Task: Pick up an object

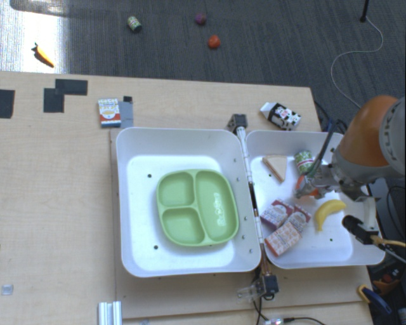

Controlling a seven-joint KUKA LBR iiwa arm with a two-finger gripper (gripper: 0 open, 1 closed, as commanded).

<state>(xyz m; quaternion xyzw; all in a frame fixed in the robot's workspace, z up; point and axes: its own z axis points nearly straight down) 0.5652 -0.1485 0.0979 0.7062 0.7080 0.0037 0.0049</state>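
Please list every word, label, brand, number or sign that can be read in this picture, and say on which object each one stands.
No text can be read.
Small box on the bench: red and white print, too blurred.
Black and white carton behind the right bin: pattern, no letters legible.
Two red and white packets in the right bin: print too small.
Green can in the right bin: label blurred.

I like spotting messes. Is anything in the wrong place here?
Yes. Four small things lie on the dark floor beyond the bench: a yellow-orange piece, a little can, a purple ball and a red ball. A black-and-white carton also sits on the bench outside the right bin.
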